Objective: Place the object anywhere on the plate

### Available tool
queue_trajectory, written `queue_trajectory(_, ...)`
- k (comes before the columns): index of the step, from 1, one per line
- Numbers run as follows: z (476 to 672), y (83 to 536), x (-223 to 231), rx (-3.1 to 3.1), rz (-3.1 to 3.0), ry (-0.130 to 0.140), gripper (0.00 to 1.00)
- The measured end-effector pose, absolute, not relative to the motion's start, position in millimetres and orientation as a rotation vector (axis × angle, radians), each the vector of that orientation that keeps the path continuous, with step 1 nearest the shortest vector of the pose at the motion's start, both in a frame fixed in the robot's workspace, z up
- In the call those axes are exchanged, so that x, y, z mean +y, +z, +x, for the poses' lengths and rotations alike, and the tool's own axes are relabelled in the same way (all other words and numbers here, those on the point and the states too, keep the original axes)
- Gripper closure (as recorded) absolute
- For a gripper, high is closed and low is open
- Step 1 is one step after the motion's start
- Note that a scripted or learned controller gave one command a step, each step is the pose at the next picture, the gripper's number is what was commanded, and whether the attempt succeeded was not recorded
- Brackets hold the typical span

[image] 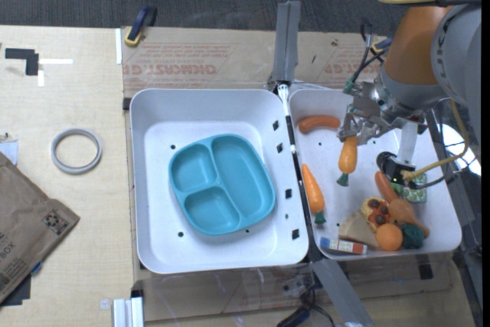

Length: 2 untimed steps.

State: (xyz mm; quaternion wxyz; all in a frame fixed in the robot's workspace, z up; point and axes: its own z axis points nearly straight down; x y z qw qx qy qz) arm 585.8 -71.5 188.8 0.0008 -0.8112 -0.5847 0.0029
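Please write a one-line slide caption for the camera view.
The gripper lifts a toy carrot above the right bin; the blue plate waits.

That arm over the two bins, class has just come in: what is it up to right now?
The grey and orange arm reaches in over the right bin. Its gripper holds a toy carrot by the top, hanging upright above the bin floor. Other toy foods lie below: a sausage, a second carrot and a pile in the near corner. The blue divided plate sits in the left bin, with nothing on it yet.
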Motion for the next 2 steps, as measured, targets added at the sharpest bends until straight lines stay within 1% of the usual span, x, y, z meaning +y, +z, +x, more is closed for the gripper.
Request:
queue_trajectory(1,557.7,188.7,39.4,-1.817,-2.56,0.01,1.0)
queue_trajectory(2,557.8,188.8,39.2,-1.816,-2.56,0.01,0.0)
